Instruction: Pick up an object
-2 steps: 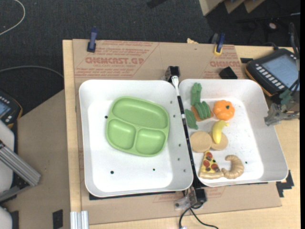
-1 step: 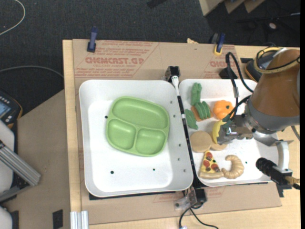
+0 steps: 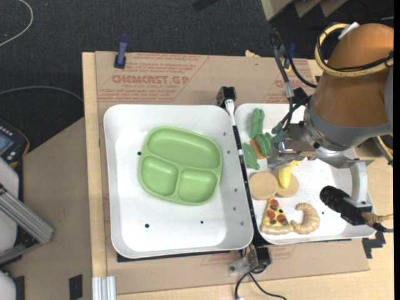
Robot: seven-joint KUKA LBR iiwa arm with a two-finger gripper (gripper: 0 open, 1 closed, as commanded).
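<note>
Camera view puts both white bins side by side on the brown bench (image 3: 187,80) in front of you. The left bin (image 3: 122,186) carries a green three-compartment plate (image 3: 181,165), lying flat near the bin's middle, slightly toward its far edge and well clear of all four walls.

The right bin (image 3: 337,227) is where you have things to pick. Along its left wall, toward the far corner, lie several green vegetable pieces (image 3: 258,133), long and pod-like, with a small orange piece (image 3: 250,150) tucked against them. Near the middle of that bin sit a round tan disc (image 3: 263,184) and, just beside it on the right, a yellow piece (image 3: 285,179) touching a second tan disc. Toward the near edge you will find a pizza slice (image 3: 274,215) and, just to its right, a curved tan croissant (image 3: 306,219); the two look to be touching.

The arm's grey and orange body (image 3: 353,80) covers the far right part of the right bin. The gripper (image 3: 289,156) hangs low over the bin's middle, directly above the yellow piece and close beside the green pieces. You cannot tell from this angle how the claw is set, since the wrist hides it, and nothing is visibly lifted off the bin floor.
</note>
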